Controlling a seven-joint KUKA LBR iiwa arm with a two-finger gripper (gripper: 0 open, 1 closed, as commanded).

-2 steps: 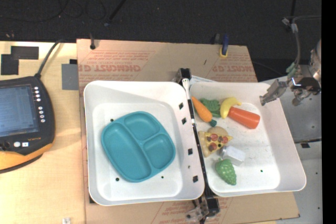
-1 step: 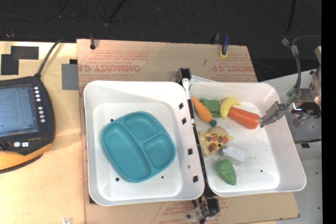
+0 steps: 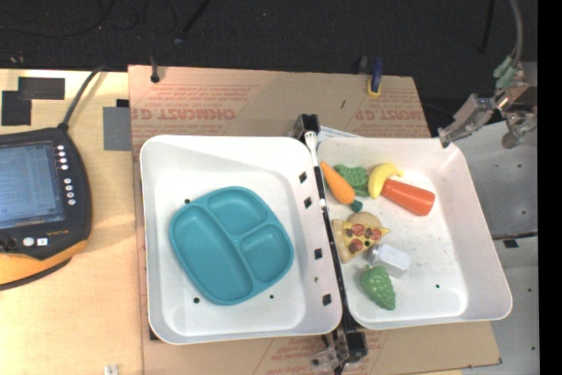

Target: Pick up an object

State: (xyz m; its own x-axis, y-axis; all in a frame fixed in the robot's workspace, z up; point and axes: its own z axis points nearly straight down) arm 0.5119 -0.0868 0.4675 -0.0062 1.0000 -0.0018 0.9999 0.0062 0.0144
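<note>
Where the gripper (image 3: 457, 129) hangs at the right of the view, just past the far right corner of the right bin (image 3: 479, 294), whether it is released or clenched cannot be told. Nearest it, below and to its left, a red-orange cylinder (image 3: 408, 196) lies beside a yellow banana (image 3: 381, 177). Farther left sit a carrot (image 3: 337, 182) and a pizza slice (image 3: 359, 234), and lower a green piece (image 3: 378, 287). Well beyond, the left bin (image 3: 176, 162) bears a teal divided plate (image 3: 230, 244).
</note>
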